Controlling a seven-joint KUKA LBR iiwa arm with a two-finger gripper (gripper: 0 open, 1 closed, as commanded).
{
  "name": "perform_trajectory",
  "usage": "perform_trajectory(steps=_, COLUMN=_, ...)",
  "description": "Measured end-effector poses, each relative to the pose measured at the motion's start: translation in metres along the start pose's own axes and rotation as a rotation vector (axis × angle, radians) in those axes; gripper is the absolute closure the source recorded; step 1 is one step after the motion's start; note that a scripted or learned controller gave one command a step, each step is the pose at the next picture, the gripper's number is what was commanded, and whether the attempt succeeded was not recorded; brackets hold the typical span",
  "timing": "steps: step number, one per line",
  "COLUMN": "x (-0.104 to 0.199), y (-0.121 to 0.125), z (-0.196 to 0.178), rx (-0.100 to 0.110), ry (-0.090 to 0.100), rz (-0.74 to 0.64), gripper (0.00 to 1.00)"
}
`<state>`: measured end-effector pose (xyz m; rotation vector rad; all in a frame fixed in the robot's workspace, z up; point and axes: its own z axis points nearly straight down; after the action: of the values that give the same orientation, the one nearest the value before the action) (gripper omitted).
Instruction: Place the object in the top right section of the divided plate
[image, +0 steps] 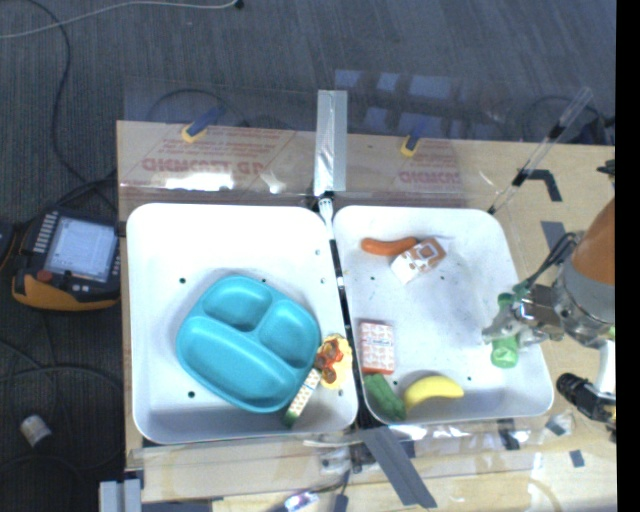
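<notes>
Closest to the camera, the banana and a dark green vegetable lie along the near wall of the right bin, beside a small red-and-white packet. The gripper sits low at that bin's right side with a green object directly at its tip; contact looks likely, but the view does not resolve whether the tip is spread or pinching it. The blue divided plate rests in the left bin, well apart, so any transfer must cross the central divider.
</notes>
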<state>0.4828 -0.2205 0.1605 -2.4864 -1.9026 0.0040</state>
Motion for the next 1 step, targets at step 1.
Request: perform_trajectory(steps=1, x=0.0001, y=0.0000, z=0.0000, rx=0.000, ry=0.000, rz=0.000, gripper=0.00)
